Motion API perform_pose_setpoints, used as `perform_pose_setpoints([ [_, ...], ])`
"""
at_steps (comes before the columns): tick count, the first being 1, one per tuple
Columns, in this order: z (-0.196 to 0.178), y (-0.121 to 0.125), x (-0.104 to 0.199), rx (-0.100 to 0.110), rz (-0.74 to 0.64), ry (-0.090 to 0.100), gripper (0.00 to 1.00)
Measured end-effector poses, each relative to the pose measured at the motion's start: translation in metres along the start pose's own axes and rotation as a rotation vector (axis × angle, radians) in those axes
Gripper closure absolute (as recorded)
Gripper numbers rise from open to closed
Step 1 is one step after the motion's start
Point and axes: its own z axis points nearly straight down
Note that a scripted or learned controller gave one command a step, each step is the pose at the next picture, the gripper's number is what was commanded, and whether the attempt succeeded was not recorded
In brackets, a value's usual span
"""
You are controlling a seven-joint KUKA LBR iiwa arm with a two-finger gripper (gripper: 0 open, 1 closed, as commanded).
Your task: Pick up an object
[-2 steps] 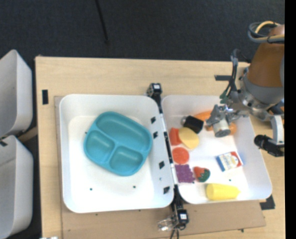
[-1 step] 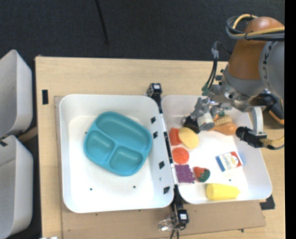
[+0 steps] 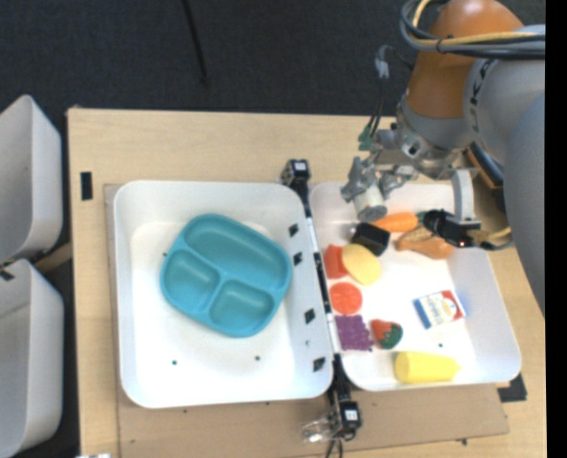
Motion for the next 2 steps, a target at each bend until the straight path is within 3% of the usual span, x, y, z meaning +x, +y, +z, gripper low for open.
perform_pose_setpoints([
  [1, -0.002, 0.039, 0.047, 0.001, 0.000, 0.000, 1.00],
  [2, 0.009, 0.028, 0.037, 0.006, 0.008, -0.003, 1.00],
])
